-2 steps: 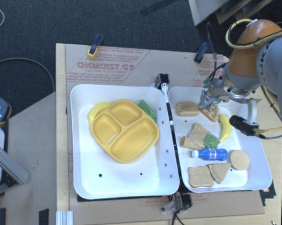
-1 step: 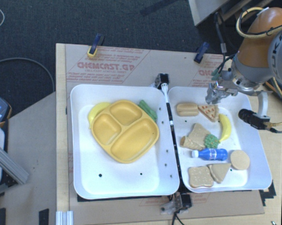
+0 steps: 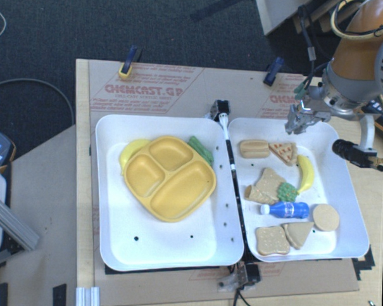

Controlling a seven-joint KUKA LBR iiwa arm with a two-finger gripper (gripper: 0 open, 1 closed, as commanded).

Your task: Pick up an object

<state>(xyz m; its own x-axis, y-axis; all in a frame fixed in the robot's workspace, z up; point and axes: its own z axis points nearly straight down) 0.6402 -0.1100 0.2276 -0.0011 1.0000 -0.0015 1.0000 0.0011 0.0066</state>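
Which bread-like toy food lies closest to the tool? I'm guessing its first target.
The tan oblong bun at the right bin's far left; the toast slices lie along the near edge.

A brown board printed with red lettering lies on dark grey carpet, held by blue clamps, with black cables trailing nearby.

Right bin crowded: food pieces packed close around the blue bottle, little passage between them. Left bin offers open floor below the yellow tray.
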